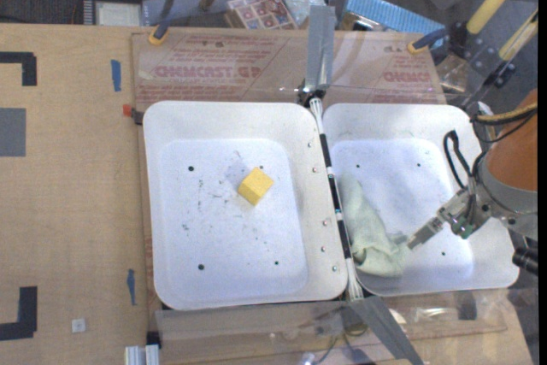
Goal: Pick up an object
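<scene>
The jaws reach into the right bin [479,269] from its right side, low over the floor, with their tips close to the near-left corner. A slim finger [425,232] slants down and left until its end sits at the edge of a pale green cloth [367,231]. Whether the jaws stand open or closed cannot be told from this angle, since a single finger is all that can be made out and the other is not distinct. Nothing is seen between them, so I judge that no grasp has been made yet.

The cloth lies crumpled along the left wall of the right bin, running from the middle of that wall down to the near-left corner, where it bunches up. The finger tip touches or nearly touches that bunched end.

The main risk, in my judgement, is a shallow pinch: limp fabric caught at its fringe could slide out as the arm [513,162] lifts. The cloth also hugs the wall and corner, so the finger could jam against the rim or simply push the fabric tighter into the corner instead of getting around it. A dark cable [455,151] loops over the bin's far-right part and could snag.

A small yellow block [255,186] sits near the centre of the left bin [171,269], well apart from the jaws, a firmer target if the cloth fails.
</scene>
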`<state>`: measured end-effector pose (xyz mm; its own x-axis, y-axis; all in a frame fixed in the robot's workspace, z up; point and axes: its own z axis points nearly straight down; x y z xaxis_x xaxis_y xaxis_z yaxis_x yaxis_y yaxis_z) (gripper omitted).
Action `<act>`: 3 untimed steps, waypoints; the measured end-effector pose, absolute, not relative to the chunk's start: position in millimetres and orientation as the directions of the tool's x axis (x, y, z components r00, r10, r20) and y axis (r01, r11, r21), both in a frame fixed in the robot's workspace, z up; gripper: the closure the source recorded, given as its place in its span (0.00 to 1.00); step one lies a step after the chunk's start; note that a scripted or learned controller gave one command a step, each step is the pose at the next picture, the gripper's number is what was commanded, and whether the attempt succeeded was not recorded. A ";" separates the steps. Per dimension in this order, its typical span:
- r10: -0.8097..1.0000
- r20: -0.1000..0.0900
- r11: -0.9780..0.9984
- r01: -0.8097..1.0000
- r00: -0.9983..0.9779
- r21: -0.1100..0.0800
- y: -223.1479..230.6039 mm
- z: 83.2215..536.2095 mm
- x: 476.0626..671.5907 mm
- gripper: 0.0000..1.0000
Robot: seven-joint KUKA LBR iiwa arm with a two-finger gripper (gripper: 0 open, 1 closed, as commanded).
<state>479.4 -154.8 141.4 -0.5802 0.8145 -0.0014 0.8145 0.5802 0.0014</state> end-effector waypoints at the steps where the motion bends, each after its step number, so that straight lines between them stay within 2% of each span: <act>1: 0.878 0.000 0.478 0.878 -0.478 0.003 -186.7 87.0 480.6 0.00; 2: 0.879 -0.008 0.476 0.879 -0.476 0.009 -187.8 98.5 482.6 1.00; 3: 0.875 -0.003 0.483 0.875 -0.483 0.002 -171.7 129.6 479.8 1.00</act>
